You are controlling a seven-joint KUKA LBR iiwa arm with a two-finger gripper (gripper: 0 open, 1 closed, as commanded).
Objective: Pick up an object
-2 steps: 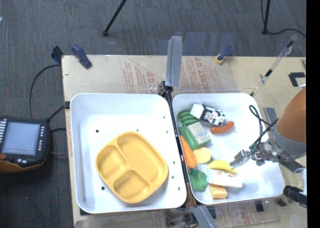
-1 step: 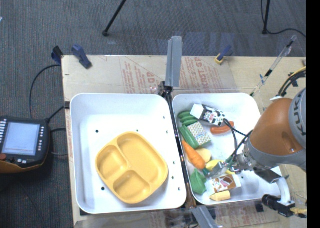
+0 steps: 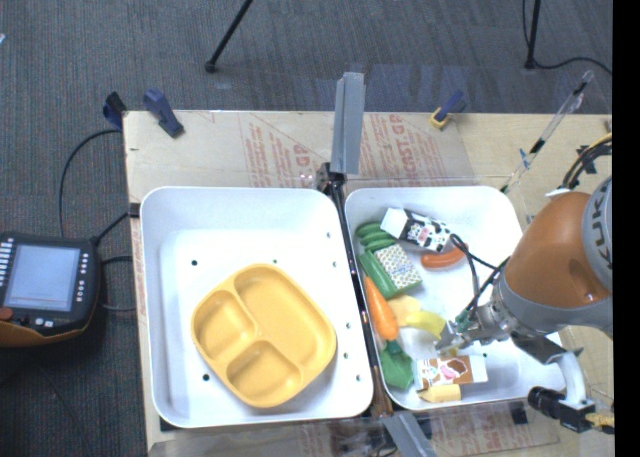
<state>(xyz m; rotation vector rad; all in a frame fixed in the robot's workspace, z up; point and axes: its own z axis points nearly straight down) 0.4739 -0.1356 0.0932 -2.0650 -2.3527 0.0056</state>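
The right bin [image 3: 500,207] holds a heap of toy food. At its back lie green pea pods [image 3: 371,236], a black-and-white carton [image 3: 426,233] and a red sausage [image 3: 443,259]. In the middle are a green patterned box [image 3: 397,267], an orange carrot [image 3: 380,313] and a yellow banana [image 3: 420,320]. At the front are a green piece [image 3: 396,366] and a small printed box [image 3: 451,371]. My gripper [image 3: 462,335] hangs low over the bin, just right of the banana and just above the printed box.
The left bin [image 3: 170,235] holds a yellow divided plate [image 3: 263,333]. A grey upright post [image 3: 348,135] stands behind the seam between the bins. A handheld control pad [image 3: 45,285] lies off the bench at the left. Cables trail over the right bin's far right corner.
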